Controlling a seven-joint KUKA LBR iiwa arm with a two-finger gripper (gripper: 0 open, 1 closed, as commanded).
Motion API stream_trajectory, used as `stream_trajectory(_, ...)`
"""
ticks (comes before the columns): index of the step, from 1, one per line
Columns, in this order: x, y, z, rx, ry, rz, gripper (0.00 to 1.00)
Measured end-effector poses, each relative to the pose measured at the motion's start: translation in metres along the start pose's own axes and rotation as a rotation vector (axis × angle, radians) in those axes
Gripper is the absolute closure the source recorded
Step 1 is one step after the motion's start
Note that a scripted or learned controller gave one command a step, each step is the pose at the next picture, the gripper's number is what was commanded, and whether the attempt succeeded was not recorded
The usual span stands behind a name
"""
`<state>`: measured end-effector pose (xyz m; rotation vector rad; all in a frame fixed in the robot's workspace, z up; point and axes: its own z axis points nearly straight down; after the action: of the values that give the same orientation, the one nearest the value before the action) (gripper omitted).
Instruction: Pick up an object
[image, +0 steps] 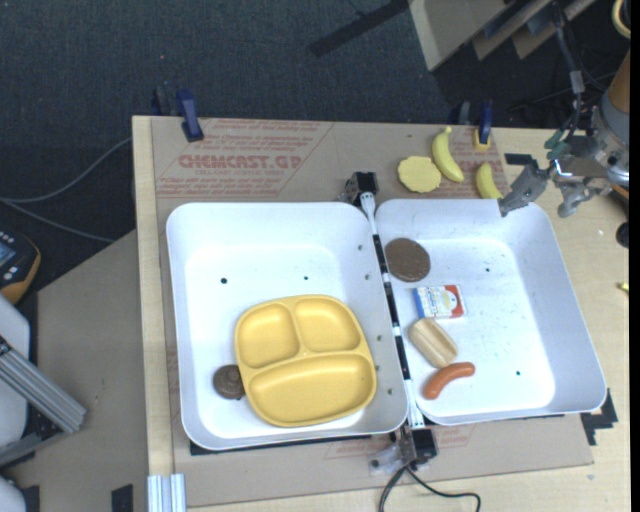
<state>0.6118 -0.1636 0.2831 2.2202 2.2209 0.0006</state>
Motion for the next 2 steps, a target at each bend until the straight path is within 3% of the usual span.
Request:
stream_trajectory(1,0.045,-0.025,0.168,0.016,0.006,-0.003,0.0)
stream_trajectory(2,0.06,-0.073,0.196,-0.009,0.001,0.004,0.0)
